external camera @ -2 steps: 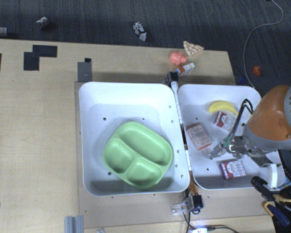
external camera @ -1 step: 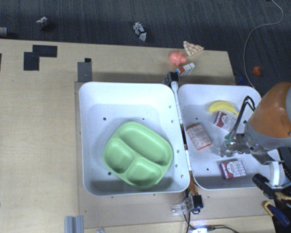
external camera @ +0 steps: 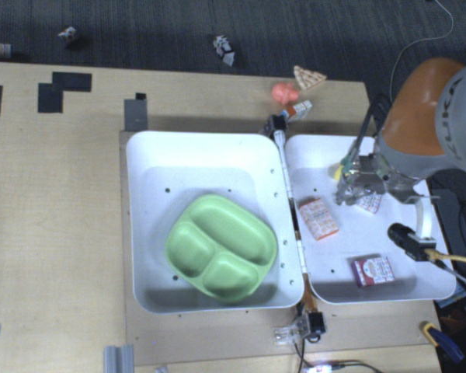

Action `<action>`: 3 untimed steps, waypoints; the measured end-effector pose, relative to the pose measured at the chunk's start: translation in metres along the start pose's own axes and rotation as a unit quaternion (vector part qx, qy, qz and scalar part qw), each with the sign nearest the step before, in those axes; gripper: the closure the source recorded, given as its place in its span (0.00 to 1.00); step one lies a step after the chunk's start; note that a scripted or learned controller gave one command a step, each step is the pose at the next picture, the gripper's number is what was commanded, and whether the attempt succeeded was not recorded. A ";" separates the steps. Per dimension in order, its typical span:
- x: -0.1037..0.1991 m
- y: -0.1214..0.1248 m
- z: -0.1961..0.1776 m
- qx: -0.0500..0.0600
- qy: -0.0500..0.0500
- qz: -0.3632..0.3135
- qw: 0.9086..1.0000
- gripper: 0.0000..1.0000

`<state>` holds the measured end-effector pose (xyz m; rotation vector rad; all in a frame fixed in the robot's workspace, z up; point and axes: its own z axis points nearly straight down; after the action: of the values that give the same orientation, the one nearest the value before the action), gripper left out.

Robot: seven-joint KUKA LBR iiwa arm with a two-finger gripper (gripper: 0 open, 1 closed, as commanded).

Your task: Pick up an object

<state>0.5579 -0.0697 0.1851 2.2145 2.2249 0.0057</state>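
Note:
My gripper (external camera: pixel 351 191) hangs low over the upper middle of the right bin (external camera: pixel 318 150), reaching in from the right. A small white packet with red print (external camera: pixel 370 203) lies just to its right, partly under the wrist; I cannot tell whether the gripper touches it. A pink and white box (external camera: pixel 318 218) lies flat a little below and left of the gripper. A dark red box (external camera: pixel 372 270) rests near the bin's front wall. In the left bin (external camera: pixel 147 208) sits a green divided plate (external camera: pixel 221 245).
On the bench behind the bins lie a pink lump (external camera: pixel 284 93), a tan wedge (external camera: pixel 309 77) and a small orange and white piece (external camera: pixel 298 110). A dark divider (external camera: pixel 289 200) runs between the bins. Bare bench stretches to the left.

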 end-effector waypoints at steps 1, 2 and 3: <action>-0.001 0.000 0.000 0.001 0.000 0.000 1.000 0.00; -0.017 0.000 0.087 -0.004 -0.001 0.001 1.000 0.00; -0.015 0.002 0.076 -0.006 0.000 -0.001 1.000 1.00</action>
<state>0.5599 -0.0843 0.1092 2.2071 2.2219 0.0189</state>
